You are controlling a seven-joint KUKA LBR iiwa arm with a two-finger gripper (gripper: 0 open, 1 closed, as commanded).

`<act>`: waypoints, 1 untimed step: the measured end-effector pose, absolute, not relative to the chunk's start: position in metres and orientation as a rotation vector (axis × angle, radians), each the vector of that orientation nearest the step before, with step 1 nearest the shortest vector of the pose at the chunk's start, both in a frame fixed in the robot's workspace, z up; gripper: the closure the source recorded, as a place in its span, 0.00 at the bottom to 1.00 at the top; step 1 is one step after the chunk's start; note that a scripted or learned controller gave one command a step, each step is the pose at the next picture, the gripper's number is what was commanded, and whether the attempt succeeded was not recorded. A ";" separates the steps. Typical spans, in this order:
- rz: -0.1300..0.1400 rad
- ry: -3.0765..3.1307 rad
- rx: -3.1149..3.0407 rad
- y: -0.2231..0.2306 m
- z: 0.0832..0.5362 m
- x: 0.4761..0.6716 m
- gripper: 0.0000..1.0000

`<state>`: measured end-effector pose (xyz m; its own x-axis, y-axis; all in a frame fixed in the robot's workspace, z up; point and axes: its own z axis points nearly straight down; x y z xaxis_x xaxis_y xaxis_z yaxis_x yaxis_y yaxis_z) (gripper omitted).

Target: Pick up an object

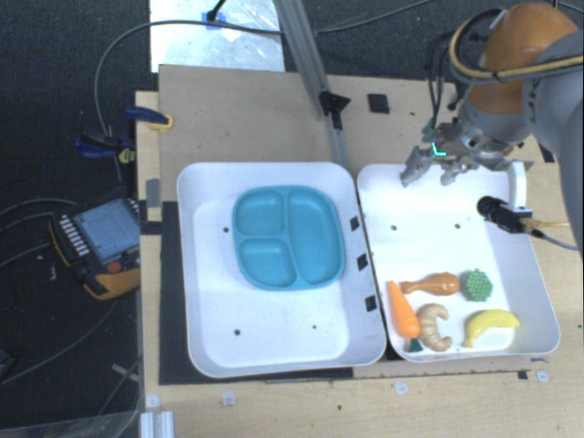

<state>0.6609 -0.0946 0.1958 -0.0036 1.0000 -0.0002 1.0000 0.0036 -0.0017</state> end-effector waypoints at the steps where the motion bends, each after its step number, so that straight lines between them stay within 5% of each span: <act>1: -0.001 -2.227 -2.218 -0.095 0.197 0.662 0.00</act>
<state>0.6617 -0.0945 0.1973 -0.0040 1.0000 -0.0004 1.0000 0.0040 0.0014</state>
